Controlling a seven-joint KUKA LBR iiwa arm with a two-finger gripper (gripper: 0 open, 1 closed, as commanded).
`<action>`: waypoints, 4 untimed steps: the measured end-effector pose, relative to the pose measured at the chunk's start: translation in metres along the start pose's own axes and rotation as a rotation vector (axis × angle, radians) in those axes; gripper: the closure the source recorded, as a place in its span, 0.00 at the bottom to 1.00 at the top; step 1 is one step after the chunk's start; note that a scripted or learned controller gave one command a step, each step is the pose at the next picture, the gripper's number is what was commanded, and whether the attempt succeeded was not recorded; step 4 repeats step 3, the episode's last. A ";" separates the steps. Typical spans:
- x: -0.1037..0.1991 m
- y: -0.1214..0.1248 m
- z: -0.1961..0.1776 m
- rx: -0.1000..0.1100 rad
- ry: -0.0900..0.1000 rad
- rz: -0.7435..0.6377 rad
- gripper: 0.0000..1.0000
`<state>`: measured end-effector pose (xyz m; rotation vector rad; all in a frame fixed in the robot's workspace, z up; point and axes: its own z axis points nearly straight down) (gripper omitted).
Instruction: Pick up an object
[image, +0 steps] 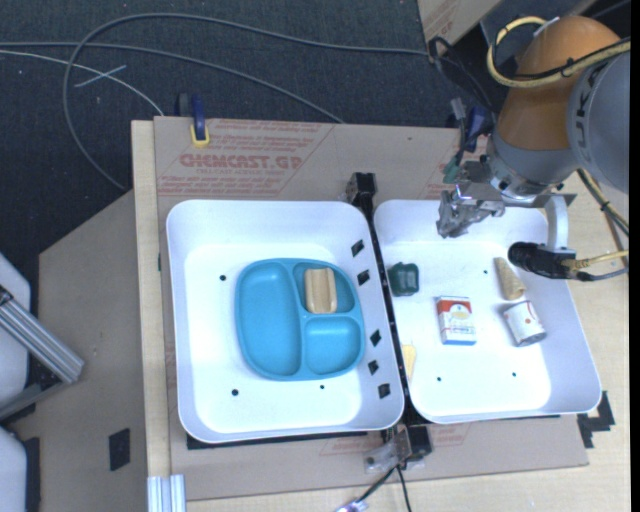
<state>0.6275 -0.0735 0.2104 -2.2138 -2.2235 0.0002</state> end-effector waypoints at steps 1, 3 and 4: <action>0.061 -0.009 0.004 0.000 0.000 -0.001 1.00; 0.159 -0.018 -0.006 -0.004 0.000 -0.001 1.00; 0.159 -0.018 -0.006 -0.004 0.000 -0.001 1.00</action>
